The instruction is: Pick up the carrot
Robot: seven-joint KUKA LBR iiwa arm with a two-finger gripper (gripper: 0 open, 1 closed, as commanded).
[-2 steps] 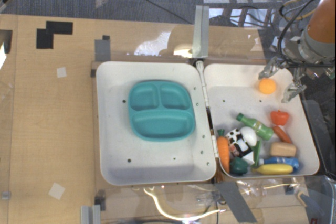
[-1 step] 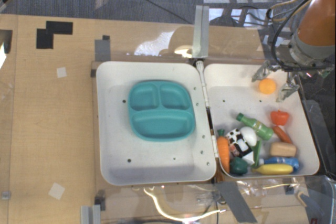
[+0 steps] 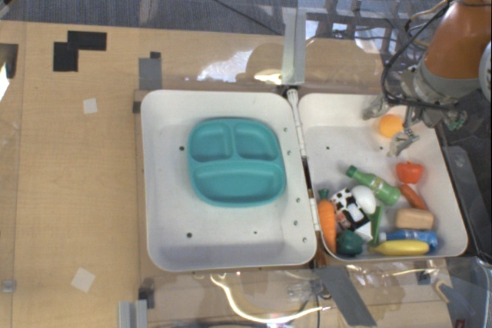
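**Over the right bin's far corner: carrot not yet picked**

Beside the right bin, the left bin carries just a teal divided plate. Arm hangs over the right bin's far-right corner; gripper sits low there w/ an orange ball just beside it. Jaws look slightly apart, nothing btwn them.

Carrot lies at the right bin's near-left edge, against the wall, touching a black-and-white cow toy. Green bottle, tomato and banana crowd the near half.

Judgement: no grasp made yet. Left to do: cross the right bin to the carrot, descend, close, lift.
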